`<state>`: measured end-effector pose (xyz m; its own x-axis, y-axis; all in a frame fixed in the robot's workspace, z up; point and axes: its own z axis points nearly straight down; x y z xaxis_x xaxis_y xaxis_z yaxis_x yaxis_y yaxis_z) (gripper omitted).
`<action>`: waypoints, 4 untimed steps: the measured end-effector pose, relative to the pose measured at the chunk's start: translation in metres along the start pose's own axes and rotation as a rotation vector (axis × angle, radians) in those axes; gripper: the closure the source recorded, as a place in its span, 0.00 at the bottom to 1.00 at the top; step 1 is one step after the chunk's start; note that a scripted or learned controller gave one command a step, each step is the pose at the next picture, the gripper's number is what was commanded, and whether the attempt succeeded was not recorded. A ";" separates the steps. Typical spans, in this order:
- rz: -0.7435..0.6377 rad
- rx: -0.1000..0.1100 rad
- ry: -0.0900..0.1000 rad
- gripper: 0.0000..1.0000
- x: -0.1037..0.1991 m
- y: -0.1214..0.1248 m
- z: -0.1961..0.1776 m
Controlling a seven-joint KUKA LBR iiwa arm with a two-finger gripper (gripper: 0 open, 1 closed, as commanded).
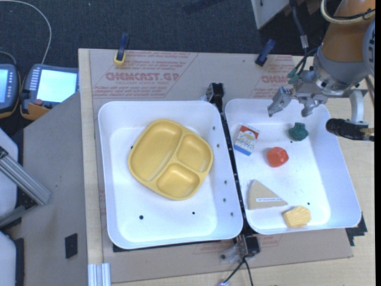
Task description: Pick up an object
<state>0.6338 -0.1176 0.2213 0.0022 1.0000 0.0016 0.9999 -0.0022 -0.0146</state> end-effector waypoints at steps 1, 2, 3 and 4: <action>-0.002 -0.014 -0.002 0.00 0.000 0.003 -0.008; -0.001 -0.008 -0.001 0.00 -0.007 0.002 0.038; -0.001 -0.007 -0.001 0.00 -0.011 -0.001 0.083; -0.001 -0.017 0.001 0.00 -0.010 0.002 0.131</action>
<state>0.6337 -0.1279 0.0903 0.0010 1.0000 0.0027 1.0000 -0.0010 0.0020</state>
